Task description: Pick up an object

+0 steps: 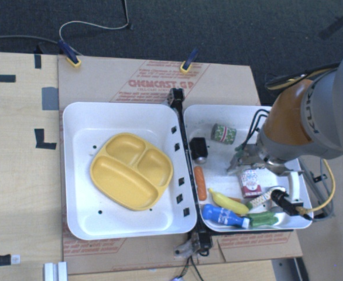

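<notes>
Cardboard-covered bench (154,84) bearing two white bins. Left bin (78,157): yellow divided plate (131,170) at centre. Right bin (218,113): gripper (246,157) above a red-and-white carton (250,184) near the right edge; finger state cannot be told. Banana (230,202) and blue bottle (221,215) lie along the front edge.

Both white bins (78,174) look like smooth, slightly glossy plastic. The yellow divided plate (131,170) is matt plastic. Under them lies rough brown printed cardboard (101,84).
</notes>
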